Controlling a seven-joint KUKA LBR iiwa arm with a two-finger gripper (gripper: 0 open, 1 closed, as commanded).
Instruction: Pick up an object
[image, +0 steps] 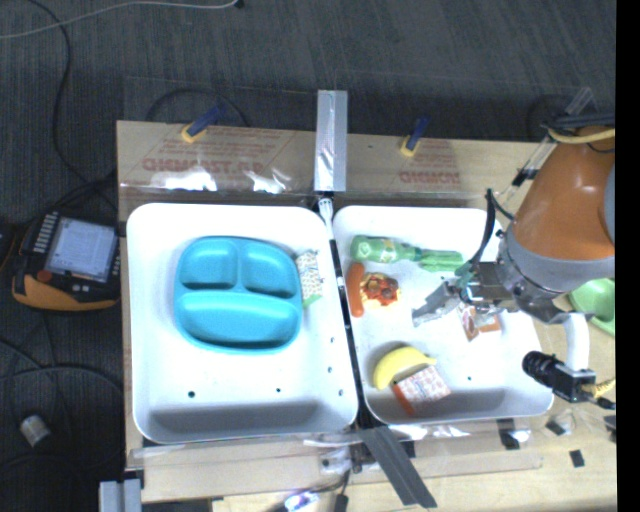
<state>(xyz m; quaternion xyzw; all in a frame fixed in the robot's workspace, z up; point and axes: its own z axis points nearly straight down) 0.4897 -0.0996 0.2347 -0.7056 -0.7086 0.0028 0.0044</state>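
Glossy blue plate (240, 293), three rounded compartments

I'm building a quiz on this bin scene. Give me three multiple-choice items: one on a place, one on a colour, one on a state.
1. Where does the divided plate lie?
A. left bin
B. right bin
C. floor

2. What colour is that plate?
A. red
B. blue
C. yellow

3. Where is the end effector?
A. over the left bin
B. over the right bin
C. off the bench

Key: 1 A, it lies inside the left bin; 2 B, it is light blue; 3 B, it hangs over the right bin, right of the green bottle and the banana.
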